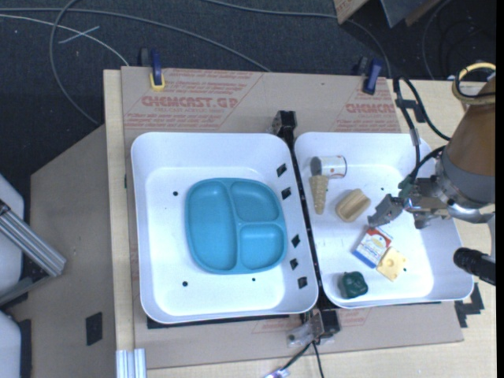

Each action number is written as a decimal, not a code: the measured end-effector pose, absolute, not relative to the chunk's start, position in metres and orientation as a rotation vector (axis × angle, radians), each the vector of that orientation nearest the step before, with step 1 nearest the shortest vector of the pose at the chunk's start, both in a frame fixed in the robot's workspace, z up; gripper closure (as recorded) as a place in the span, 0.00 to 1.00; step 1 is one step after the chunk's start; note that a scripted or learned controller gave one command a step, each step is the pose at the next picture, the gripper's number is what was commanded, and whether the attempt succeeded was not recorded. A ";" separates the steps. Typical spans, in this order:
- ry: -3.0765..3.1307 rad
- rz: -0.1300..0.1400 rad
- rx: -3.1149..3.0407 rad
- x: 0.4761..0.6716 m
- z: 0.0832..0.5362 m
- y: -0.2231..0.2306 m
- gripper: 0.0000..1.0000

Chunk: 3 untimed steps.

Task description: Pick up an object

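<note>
Nothing was picked up yet. The gripper (391, 211) hung over the right bin (417, 290), its jaws spread apart and holding nothing. The little card (372, 247) lay just below it, beside the yellow block (391, 265).

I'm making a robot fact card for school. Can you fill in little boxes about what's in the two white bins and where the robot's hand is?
left bin: holds a blue divided plate
right bin: holds six small things
top of right bin: white can lying on its side
below the can: ice cream cone
middle: tan bread roll
lower middle: small blue and white box, with a yellow piece beside it
bottom: dark green thing
hand: over the right bin, between the roll and the box
holding anything: cannot tell
</note>
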<state>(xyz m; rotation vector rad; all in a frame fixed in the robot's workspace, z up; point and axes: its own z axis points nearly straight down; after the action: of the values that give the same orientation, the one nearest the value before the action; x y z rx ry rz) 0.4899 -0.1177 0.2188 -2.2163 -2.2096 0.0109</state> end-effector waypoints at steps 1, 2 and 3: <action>-2.220 0.000 -2.220 0.492 0.224 -0.118 0.00; -2.216 0.005 -2.218 0.493 0.179 -0.124 0.00; -2.215 0.005 -2.216 0.494 0.115 -0.123 0.00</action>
<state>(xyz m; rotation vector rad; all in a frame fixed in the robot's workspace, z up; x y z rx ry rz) 0.4944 -0.1228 0.1155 -2.2161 -2.2151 0.0050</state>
